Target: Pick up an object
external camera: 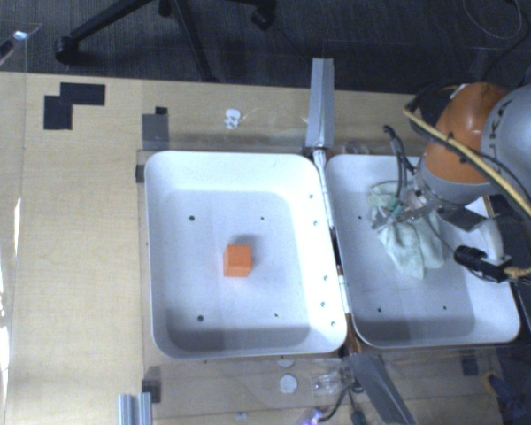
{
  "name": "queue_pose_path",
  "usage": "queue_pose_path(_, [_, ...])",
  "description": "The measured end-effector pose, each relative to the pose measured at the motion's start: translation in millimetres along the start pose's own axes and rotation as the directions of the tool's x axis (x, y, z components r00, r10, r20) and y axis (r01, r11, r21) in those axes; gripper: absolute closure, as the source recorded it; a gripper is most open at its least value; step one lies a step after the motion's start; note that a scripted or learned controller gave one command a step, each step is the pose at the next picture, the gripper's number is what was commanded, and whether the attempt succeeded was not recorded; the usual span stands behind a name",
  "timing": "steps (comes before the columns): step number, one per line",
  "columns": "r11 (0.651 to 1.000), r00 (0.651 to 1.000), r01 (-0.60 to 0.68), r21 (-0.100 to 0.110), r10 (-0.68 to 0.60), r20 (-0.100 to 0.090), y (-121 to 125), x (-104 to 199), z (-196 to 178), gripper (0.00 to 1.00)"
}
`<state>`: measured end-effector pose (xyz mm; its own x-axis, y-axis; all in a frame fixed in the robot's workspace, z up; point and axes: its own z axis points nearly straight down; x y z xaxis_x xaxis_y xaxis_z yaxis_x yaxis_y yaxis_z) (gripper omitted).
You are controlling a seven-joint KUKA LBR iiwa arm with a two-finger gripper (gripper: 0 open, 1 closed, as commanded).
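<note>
Cloth crumpled in right bin; jaws over it, state unclear; orange cube left bin.

Single fixed camera above the bench, looking down aslant, both bins framed

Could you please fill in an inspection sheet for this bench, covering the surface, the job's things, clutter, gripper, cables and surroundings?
Surface: wooden bench bearing two white bins, left bin and right bin, side by side.
Job's things: orange block near the middle of the left bin; pale crumpled cloth in the right bin.
Clutter: black tape patches on the bench at far left.
Gripper: gripper is low over the cloth's upper end; a hold cannot be confirmed.
Cables: yellow and black cables run along the arm.
Surroundings: dark carpet and an office chair base beyond the bench.
</note>
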<state>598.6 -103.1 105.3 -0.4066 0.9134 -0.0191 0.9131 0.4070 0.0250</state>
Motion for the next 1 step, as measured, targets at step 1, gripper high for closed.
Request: queue_pose_path(1, [0.958,0.958,-0.287,0.025,0.287,-0.010,65.7,16.1,-96.5,1.00])
